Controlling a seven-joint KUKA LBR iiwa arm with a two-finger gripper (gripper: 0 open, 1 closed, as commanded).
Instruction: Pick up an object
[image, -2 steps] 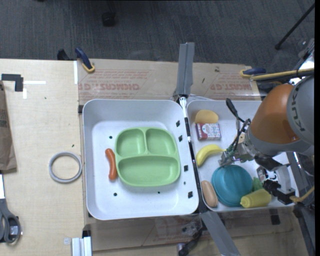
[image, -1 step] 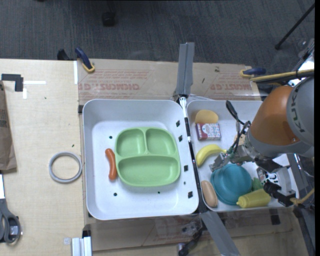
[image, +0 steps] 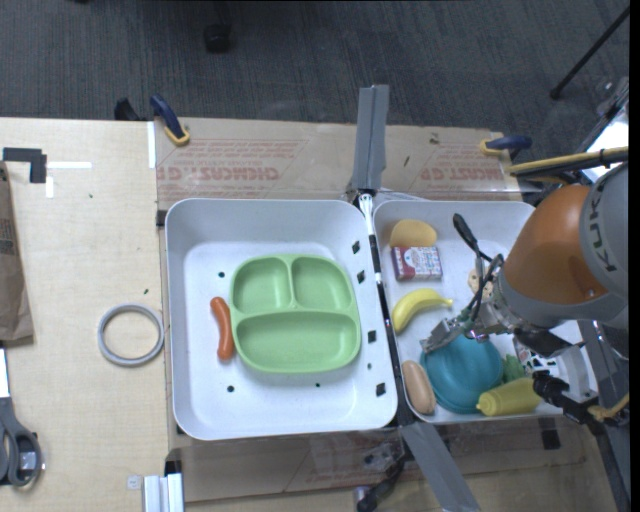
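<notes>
The right bin (image: 520, 215) holds a yellow banana (image: 418, 305), a small red box (image: 416, 263), a yellow-orange wedge (image: 413, 233), a blue bowl (image: 465, 375), a tan sausage-shaped piece (image: 418, 387) and a yellow corn cob (image: 508, 399). A green item (image: 514, 364) peeks out behind the bowl. My gripper (image: 455, 333) hangs low over the bowl's upper left rim, just below the banana's tip. The grey arm with its orange band (image: 555, 250) covers the bin's right side.
The left bin (image: 190, 330) carries a green divided plate (image: 295, 312) with an orange sausage (image: 223, 327) beside its left edge. A grey ring (image: 131, 333) lies on the bench to the left, and scissors (image: 18, 452) at the bottom left corner.
</notes>
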